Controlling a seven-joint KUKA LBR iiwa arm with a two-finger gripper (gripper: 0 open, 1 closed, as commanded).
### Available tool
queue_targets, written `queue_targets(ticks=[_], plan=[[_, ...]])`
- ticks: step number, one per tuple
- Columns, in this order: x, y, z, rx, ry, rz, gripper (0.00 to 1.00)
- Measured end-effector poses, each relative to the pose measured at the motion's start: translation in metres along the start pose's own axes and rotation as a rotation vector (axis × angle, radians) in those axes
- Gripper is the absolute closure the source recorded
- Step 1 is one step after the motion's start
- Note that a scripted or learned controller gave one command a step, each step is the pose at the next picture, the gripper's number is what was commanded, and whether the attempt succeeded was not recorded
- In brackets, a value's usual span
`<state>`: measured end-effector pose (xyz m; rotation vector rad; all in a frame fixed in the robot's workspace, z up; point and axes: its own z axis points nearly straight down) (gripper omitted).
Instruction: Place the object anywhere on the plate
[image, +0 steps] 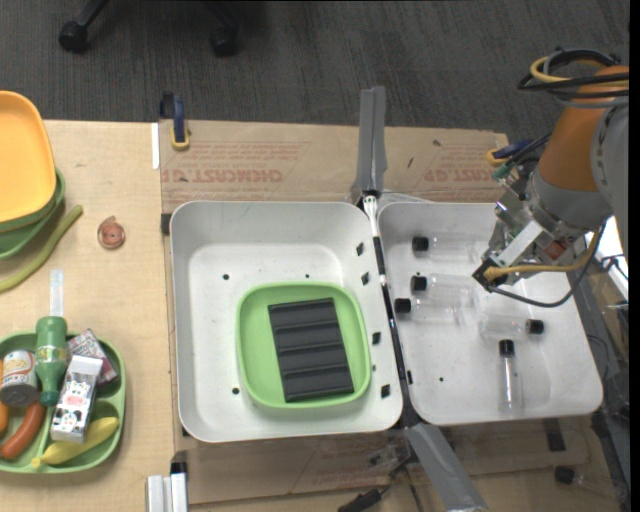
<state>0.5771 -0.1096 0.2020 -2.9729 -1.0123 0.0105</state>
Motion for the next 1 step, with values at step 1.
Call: queue_targets(ticks=[1], plan=[[0.0000,0.0001,-0.0001,0.000,0.000,0.000,0.00]])
